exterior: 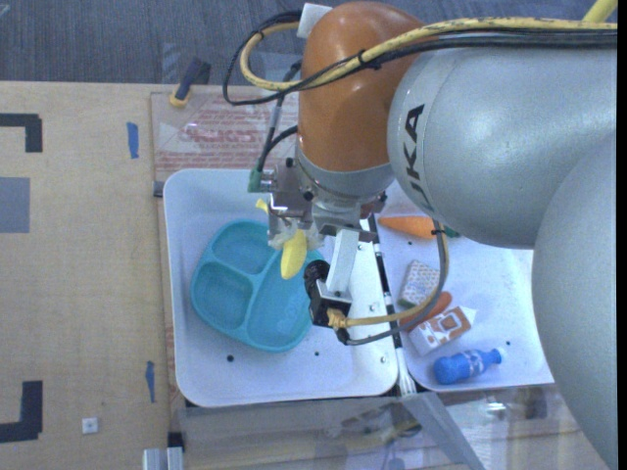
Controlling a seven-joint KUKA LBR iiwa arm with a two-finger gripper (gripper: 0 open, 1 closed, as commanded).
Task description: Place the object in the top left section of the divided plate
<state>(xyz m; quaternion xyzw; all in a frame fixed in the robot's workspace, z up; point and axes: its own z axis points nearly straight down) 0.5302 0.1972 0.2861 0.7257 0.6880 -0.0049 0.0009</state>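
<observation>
At the 3 o'clock rim of the teal divided plate (247,287), a yellow banana (292,255) hangs pinched in the end effector (291,231), carried there, I judge, for release into a plate section, with the 2 white bins (211,199) beneath.

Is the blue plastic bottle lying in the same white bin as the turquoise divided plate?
No, the blue plastic bottle lies in the right white bin, the turquoise divided plate in the left one.
</observation>
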